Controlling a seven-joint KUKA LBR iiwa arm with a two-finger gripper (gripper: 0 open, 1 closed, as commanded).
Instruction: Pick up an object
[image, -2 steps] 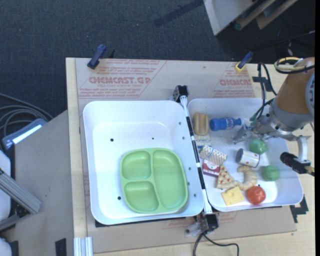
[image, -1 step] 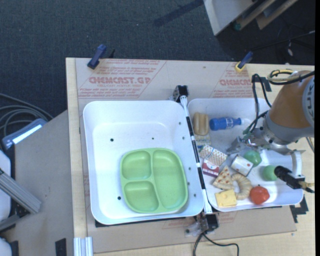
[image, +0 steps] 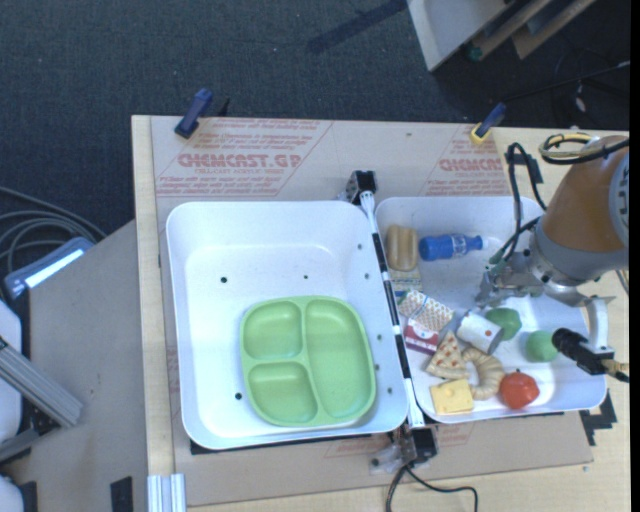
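Arm bent down into rt bin, gripper nr blue bottle.

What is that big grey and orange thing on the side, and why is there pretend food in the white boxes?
That is a robot arm. A camera above the bench looks down on it. Its end effector, the part that grabs, is low in the right bin; I cannot tell from here whether it is holding anything. That bin has toys for it to practise picking up: a blue bottle, a tomato, a piece of cheese, a cracker and some green pieces. The left bin holds a green tray with three sections.
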